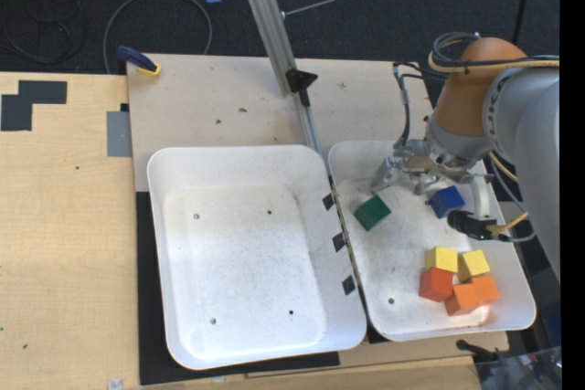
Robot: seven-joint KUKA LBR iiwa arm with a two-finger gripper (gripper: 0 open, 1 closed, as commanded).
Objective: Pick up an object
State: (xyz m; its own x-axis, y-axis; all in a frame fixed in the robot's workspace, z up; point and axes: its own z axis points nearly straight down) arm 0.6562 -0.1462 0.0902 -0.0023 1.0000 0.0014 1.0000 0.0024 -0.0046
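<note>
Pincer (399,175) hangs over the right bin (512,315), its grip state impossible to tell; green block (372,213) lies just at its seven o'clock. Best centre over it, then descend squarely.

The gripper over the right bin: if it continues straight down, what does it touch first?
Probably the bare floor of the shallow white right bin. The two-finger gripper hangs between the green cube and the blue cube, though depth is unclear.

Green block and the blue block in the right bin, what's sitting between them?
In the camera view, bare white bin floor lies between the green block and the blue block; the hand hangs just above that stretch.
</note>
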